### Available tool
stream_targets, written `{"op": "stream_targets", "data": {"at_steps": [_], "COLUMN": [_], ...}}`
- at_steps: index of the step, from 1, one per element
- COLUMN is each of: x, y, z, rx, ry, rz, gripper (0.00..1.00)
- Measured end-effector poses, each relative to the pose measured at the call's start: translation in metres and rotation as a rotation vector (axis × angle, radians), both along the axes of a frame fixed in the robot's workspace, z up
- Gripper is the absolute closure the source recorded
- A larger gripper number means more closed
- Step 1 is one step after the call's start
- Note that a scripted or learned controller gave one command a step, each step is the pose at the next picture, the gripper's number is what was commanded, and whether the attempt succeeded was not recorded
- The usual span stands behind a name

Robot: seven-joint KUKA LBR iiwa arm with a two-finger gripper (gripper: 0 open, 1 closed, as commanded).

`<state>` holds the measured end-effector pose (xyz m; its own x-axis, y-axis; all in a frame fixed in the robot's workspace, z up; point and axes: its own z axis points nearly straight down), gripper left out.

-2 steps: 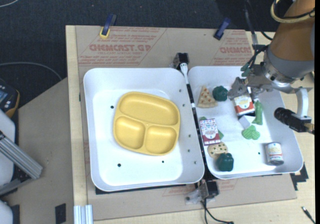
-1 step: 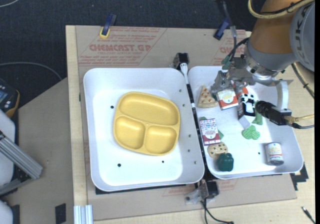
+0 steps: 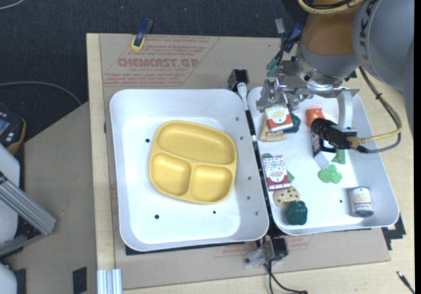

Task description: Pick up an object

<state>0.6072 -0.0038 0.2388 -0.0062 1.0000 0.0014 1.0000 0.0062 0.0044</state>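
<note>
Gripper (image 3: 279,97) hovers at the right bin's (image 3: 378,177) far edge, over a small carton (image 3: 278,120); grip unclear; next, descend.

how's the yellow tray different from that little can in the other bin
The yellow tray is wide, flat and split into three compartments; the small can is a short cylinder standing upright. The tray lies by itself in the left bin; the can shares the right bin with several small items.
</note>
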Motion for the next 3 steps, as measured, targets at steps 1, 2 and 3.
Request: {"op": "stream_targets", "data": {"at_steps": [1,2,3], "x": [0.020,0.024,0.020], "y": [0.057,0.052,0.052], "z": [-0.006,-0.024,-0.019], "rx": [0.000,-0.002,-0.002], "ry": [0.001,0.008,0.007], "rz": [0.001,-0.005,-0.006], "gripper": [1.00,1.00,1.00]}}
